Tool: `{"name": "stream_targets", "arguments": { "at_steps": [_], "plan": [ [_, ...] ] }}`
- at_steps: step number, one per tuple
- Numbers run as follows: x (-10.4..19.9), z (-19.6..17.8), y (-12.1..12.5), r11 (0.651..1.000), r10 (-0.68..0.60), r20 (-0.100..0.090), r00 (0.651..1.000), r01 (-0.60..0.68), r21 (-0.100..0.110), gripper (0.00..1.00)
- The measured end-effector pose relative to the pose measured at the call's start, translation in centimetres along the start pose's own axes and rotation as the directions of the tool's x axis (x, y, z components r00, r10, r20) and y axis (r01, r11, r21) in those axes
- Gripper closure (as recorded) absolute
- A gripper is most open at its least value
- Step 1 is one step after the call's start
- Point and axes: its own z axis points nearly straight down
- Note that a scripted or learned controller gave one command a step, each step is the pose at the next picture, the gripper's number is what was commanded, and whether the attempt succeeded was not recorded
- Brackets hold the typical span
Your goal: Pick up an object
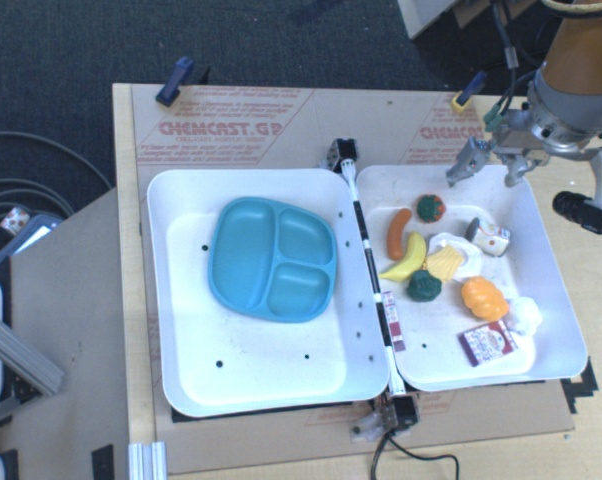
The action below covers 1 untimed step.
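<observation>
Gripper [491, 166] hangs over the far edge of the right bin [556, 298], fingers spread apart w/ nothing between them. Step in hand looks like approach, pre-grasp; no pick yet.

Candidates all lie in the right bin: toy strawberry [430, 207] near the far edge, closest to the gripper; orange hot dog [398, 233] and banana [409, 258] by the bin's left wall; broccoli [424, 286] and yellow corn piece [445, 263] mid-bin; orange fruit [483, 298] and red packet [486, 343] toward the near right corner. Left bin [181, 368] carries a blue divided plate [273, 258].

Next move, imo: shift toward bin centre, line up over one item, e.g. the strawberry, descend, close. Banana, corn, broccoli sit touching, so a clean grab there is harder.
</observation>
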Motion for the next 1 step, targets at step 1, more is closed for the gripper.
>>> {"name": "stream_targets", "arguments": {
  "at_steps": [1],
  "plan": [
    [2.1, 13.1, -2.88, 1.0, 0.001, 0.0, 1.0, -0.001, 0.001, 0.0]
  ]
}}
